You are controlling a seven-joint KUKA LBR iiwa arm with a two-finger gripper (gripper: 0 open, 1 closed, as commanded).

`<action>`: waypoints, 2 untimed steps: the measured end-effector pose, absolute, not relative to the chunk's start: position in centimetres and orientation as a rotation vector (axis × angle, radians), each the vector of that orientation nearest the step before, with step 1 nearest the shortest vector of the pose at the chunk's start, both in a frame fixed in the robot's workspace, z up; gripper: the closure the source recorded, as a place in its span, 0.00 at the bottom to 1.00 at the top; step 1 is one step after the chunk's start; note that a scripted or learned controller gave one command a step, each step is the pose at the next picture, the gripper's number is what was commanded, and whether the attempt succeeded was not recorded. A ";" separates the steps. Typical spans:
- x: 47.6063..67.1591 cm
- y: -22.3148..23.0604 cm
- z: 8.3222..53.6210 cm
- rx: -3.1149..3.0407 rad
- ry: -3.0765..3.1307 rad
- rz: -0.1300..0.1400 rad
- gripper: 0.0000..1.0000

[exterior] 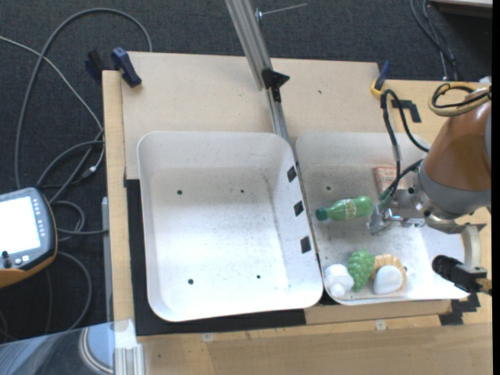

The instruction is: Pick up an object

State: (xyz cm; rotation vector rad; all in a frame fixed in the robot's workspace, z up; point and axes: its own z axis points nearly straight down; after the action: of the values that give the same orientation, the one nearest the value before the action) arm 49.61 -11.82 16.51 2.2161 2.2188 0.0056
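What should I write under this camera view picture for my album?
Grey-and-orange robot arm's gripper reaches beside a green plastic bottle in the right white bin.

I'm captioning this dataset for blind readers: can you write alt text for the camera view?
A robot arm reaches from the right into the right bin, its gripper just right of a green bottle lying on its side. Near the bin's front edge sit a green bunch and white objects; a reddish packet lies behind. The left bin adjoins it.

2 bins (211,233), 1 bottle (345,208), 4 other objs.
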 end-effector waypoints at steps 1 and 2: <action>50.4 -12.0 21.1 2.216 2.219 0.006 1.00; 51.3 -11.2 26.2 2.214 2.221 0.007 1.00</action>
State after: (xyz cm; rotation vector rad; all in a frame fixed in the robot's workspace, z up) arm 51.27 -11.24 26.20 2.2143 2.2207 0.0066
